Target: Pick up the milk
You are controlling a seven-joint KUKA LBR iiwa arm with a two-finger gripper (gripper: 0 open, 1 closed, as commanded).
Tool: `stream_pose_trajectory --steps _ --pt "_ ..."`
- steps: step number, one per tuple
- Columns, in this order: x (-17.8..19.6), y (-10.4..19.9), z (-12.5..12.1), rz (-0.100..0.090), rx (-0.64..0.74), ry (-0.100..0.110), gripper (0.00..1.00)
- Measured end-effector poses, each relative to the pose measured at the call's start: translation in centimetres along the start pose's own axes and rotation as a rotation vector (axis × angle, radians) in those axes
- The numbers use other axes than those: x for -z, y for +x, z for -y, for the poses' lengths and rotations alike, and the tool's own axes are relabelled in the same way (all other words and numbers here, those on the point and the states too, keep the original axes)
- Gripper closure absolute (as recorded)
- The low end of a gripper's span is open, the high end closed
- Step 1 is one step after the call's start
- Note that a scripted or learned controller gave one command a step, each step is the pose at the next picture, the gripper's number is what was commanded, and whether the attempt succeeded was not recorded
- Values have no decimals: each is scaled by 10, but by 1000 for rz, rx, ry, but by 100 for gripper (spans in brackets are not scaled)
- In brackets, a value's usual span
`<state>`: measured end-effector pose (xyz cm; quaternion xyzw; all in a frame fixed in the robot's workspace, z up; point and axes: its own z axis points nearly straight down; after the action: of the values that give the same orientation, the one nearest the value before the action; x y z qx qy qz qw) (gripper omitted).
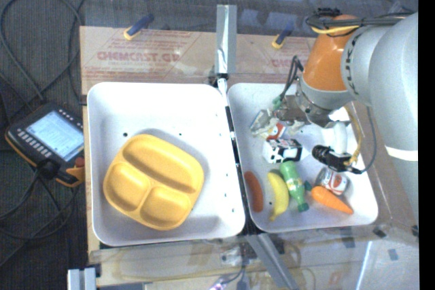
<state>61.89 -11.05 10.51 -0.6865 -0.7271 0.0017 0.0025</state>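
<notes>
The milk (281,151) is a small carton with black and white patches and a bit of red at its top. It lies in the middle of the right bin (241,146). My gripper (270,125) reaches in from the right and hangs just above the carton's upper left end. Its metal tip is close to or touching the carton. The wrist hides the contact.
Near the right bin's front lie a brown sausage (255,190), a banana (276,194), a green bottle (293,184), a carrot (331,200) and a can (332,180). The left bin (102,112) holds a yellow divided plate (154,180).
</notes>
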Motion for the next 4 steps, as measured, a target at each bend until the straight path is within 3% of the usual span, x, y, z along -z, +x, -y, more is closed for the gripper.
stream_pose_trajectory --steps 1,2,3,4 --pt "-16 -31 65 5 -108 -21 0" --pt "-2 -6 84 19 -140 -86 0" --pt "-15 15 90 3 -74 -25 0" --pt "-15 18 101 4 -141 -26 0"
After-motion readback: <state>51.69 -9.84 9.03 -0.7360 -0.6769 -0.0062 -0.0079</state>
